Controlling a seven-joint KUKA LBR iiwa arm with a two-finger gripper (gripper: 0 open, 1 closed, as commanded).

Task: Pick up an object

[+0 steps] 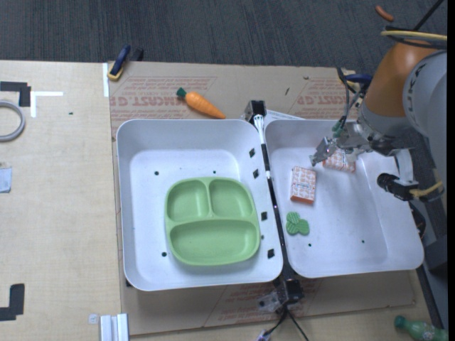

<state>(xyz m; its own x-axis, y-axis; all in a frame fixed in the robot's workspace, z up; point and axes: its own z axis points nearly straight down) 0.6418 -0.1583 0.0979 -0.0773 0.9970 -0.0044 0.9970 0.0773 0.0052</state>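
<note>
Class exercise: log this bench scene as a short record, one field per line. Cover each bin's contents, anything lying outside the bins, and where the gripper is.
left bin: green divided plate
right bin: patterned red-and-white box; small green leafy piece; pinkish item under the gripper
outside bins: toy carrot on cardboard behind the left bin
gripper: low over the right bin's back area, at the pinkish item
grasp: cannot tell

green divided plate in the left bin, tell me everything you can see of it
The green divided plate is pale green, looks like smooth plastic, and has rounded corners. Raised ridges split it into three sections: two small ones at the far side, one wide one nearer the camera. It lies flat, right side up, on the floor of the left bin, slightly rotated. Nothing sits in it.
</note>
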